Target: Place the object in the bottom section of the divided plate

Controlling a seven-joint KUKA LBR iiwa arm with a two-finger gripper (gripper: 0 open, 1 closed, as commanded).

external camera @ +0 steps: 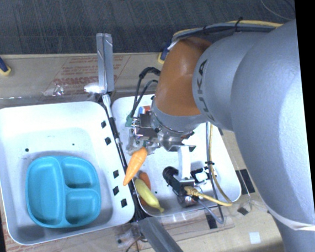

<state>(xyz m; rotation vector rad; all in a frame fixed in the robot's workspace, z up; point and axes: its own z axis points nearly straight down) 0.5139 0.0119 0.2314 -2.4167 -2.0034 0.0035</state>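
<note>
A blue divided plate (63, 190) lies in the left bin (13, 125), toward its lower left, with nothing in its sections. My gripper (142, 145) hangs over the left edge of the right bin (229, 182), shut on the thick end of an orange carrot (134, 166). The carrot slants down and to the left, and its tip crosses over the wall between the two bins. The arm's orange band and grey body hide most of the right bin.
A yellow banana (147, 195) lies in the right bin's lower left corner, with a small red-orange piece (145, 178) just above it. A grey metal bar (105, 61) stands up between the bins at the back.
</note>
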